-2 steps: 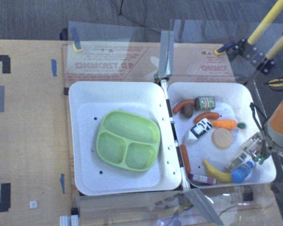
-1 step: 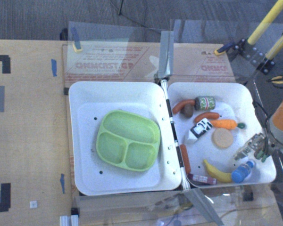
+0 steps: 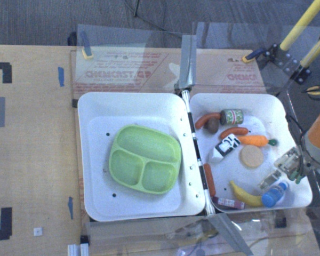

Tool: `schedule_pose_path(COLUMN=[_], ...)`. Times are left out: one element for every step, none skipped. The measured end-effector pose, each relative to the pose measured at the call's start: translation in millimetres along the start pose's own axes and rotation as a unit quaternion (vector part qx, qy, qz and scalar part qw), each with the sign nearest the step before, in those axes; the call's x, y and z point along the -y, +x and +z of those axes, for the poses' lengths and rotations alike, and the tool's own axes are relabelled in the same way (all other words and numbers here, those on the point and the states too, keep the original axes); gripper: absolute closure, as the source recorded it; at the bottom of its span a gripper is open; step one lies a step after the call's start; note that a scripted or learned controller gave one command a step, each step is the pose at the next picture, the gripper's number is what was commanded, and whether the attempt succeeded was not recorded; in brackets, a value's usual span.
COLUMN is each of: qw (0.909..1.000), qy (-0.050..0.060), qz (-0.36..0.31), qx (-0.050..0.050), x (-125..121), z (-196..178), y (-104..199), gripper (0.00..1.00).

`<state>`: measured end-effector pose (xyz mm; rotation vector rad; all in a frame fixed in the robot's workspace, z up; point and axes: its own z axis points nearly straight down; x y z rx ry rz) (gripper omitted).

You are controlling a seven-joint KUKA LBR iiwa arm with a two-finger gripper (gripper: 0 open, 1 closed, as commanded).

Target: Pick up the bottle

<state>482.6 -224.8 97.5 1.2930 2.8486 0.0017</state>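
A small clear bottle with a blue body [image 3: 274,194] lies in the front right corner of the right bin [image 3: 276,106]. My gripper [image 3: 278,174] reaches in from the right edge and hangs just above and behind this bottle, close to it; whether it touches the bottle I cannot tell. A second small bottle or jar with a green label [image 3: 232,116] lies on its side at the back of the same bin.
The right bin also holds a banana [image 3: 244,194], a carrot [image 3: 254,140], sausages [image 3: 233,132], a tan disc [image 3: 252,157], a black-and-white block [image 3: 227,145] and a red stick [image 3: 208,178]. In the left bin [image 3: 90,159] rests a green divided plate [image 3: 144,158].
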Motion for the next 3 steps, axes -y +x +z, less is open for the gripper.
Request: schedule_pose_path(qw=[1.0000,0.9956,0.9957], qy=[0.000,0.000,-0.001], qz=[0.000,-0.094,-0.093], qx=[0.000,-0.002,0.000], x=[0,-35,-36], z=[0,10,-1], y=[0,40,39], gripper=[0.00,0.00,1.00])
